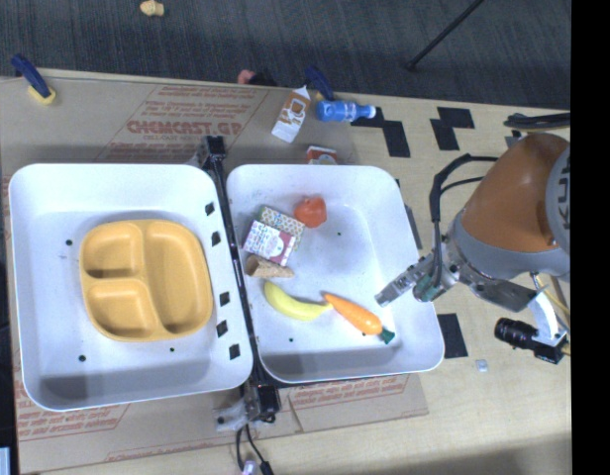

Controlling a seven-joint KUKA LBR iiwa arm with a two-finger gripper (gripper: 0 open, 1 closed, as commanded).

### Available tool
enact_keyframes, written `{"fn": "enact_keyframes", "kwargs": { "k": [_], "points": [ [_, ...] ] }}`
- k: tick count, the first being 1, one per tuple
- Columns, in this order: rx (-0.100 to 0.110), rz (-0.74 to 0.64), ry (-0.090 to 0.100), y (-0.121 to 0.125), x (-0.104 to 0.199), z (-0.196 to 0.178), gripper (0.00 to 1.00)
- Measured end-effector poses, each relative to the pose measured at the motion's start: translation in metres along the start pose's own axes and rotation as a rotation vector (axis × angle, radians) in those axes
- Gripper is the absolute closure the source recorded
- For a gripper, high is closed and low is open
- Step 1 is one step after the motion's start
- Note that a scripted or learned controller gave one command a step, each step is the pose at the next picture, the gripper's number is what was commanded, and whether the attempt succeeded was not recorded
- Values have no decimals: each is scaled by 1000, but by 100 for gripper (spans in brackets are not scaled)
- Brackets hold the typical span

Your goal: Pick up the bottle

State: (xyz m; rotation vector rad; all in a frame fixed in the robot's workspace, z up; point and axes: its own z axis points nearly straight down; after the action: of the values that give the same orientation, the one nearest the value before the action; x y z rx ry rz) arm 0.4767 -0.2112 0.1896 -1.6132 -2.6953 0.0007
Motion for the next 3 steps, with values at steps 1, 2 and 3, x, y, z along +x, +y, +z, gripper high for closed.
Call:
{"fn": "enact_keyframes", "kwargs": {
  "k": [1, 2, 3],
  "points": [
    [-1, -331, -2, 0, 0, -9, 100],
    [0, -432, 1, 0, 0, -7, 100],
    [0, -536, 2, 12, 22, 16, 100]
  ]
}}
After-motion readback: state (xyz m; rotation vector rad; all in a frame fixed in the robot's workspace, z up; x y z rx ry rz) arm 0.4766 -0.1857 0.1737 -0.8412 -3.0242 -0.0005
